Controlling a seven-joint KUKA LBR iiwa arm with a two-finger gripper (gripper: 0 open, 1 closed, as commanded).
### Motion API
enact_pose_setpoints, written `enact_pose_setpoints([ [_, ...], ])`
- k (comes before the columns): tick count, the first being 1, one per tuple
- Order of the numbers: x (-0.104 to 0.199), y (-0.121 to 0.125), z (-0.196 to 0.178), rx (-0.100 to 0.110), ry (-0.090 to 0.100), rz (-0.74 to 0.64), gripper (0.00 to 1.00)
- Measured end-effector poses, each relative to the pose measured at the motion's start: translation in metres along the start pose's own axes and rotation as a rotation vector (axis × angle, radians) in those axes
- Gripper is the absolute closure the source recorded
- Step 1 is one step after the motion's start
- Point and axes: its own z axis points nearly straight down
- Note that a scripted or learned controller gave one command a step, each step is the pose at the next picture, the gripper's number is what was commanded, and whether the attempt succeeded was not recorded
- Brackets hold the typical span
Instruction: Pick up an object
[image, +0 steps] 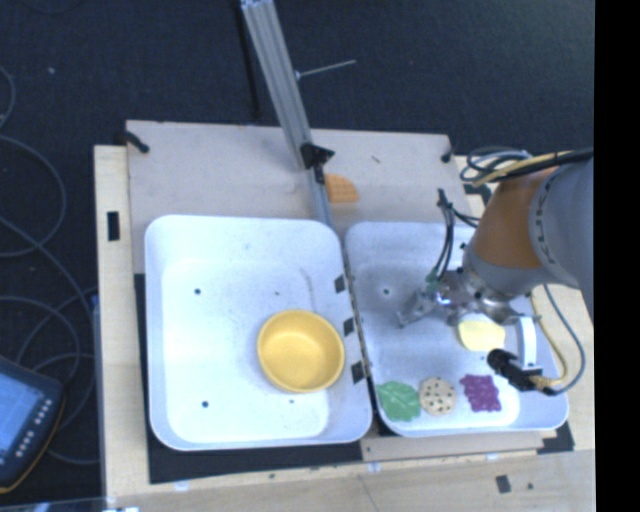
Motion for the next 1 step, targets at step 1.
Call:
enact_pose_setpoints([
  [1,-0.0005,0.0015,-0.0123,-0.006,0.001,0.005,1.0],
])
